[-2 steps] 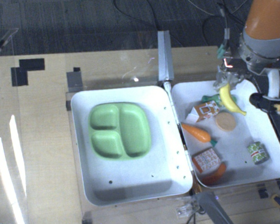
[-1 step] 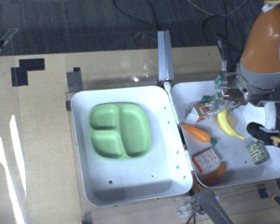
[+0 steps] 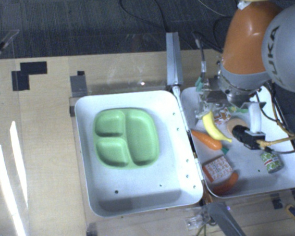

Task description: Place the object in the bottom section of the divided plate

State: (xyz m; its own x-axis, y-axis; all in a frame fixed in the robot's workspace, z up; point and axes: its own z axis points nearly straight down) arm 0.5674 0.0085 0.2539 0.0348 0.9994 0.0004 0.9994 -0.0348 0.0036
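Note:
A green divided plate (image 3: 127,137) lies in the left white bin (image 3: 140,197), with two small sections on its left and one large section on its right. All three sections hold nothing. My gripper (image 3: 207,102) hangs over the far left part of the right bin (image 3: 287,178), just above the upper end of a yellow banana (image 3: 214,127). The wrist hides the gripper's tips. Beside the banana lies an orange carrot (image 3: 206,139).
The right bin also holds a red-brown packet (image 3: 217,168), a red sausage (image 3: 225,182), a small jar with a green lid (image 3: 272,163) and a brown ring-shaped item (image 3: 237,128). A metal divider (image 3: 174,65) stands between the bins.

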